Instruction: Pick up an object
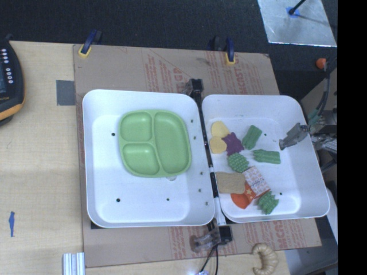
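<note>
The right bin (287, 110) holds a cluster of small toy foods: two yellow pieces (218, 137), a purple piece (233, 143), green pieces (252, 136) (266, 156) (238, 162) (267, 202), a tan slab (230, 182), a red-and-white packet (256, 180) and an orange-red piece (242, 200). My gripper (293, 136) hangs over the right side of this bin, just right of the green pieces, with nothing visibly held between its fingers. The rest of the arm is cut off at the right edge.
The left bin (97, 171) holds a green three-compartment plate (155, 142). Both bins sit on a cardboard sheet (166, 70) clamped at the back. A pendant (8, 79) lies at far left; a tan curled object (265, 258) lies in front of the right bin.
</note>
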